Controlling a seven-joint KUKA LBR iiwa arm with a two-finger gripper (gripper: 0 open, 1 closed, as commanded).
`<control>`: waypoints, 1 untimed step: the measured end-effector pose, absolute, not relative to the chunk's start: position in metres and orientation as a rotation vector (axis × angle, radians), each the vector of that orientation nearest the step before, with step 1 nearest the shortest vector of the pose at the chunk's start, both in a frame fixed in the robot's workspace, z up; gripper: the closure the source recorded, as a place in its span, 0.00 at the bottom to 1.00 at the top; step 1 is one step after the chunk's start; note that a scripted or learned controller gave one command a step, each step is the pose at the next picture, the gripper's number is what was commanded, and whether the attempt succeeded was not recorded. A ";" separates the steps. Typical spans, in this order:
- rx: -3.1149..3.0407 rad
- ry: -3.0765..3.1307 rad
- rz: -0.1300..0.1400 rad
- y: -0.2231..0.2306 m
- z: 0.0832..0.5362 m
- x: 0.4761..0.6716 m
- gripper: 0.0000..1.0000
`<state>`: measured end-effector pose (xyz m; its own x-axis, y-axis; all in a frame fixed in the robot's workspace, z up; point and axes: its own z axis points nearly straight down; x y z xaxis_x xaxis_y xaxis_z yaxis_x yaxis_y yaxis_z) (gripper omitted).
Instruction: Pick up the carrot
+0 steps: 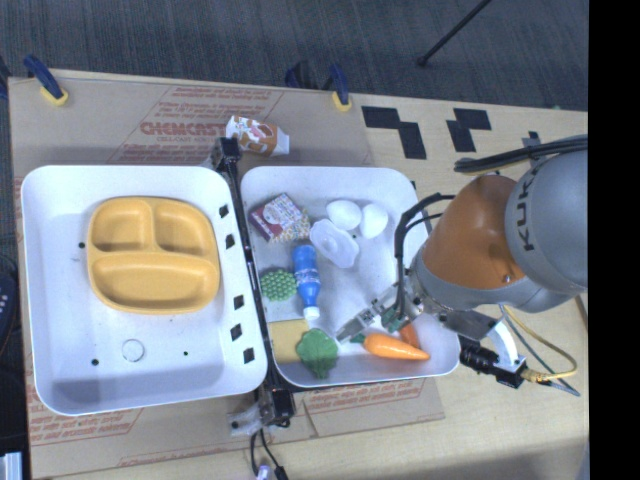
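The orange carrot [393, 347] lies in the front right corner of the right bin [400, 183], its tip pointing left toward a green broccoli [317, 351]. My gripper [367, 320] reaches down from the grey and orange wrist [470, 248] and sits just above and left of the carrot, very close to it. The wrist hides the bin's right wall. Nothing shows the carrot lifted; it rests on the bin floor.
The right bin also holds a yellow block [288, 340], a blue and white bottle [305, 278], a green ball [278, 285], a red packet [279, 218] and white items [345, 214]. A yellow divided plate [152, 253] lies in the left bin [40, 298].
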<state>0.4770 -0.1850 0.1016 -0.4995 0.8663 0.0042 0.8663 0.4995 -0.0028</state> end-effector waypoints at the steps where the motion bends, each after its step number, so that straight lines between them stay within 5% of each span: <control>1: -1.165 -2.917 0.000 -0.163 0.093 0.477 0.00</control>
<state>0.4771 -0.1626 0.0926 -0.7249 0.6889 0.0009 0.6889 0.7249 -0.0006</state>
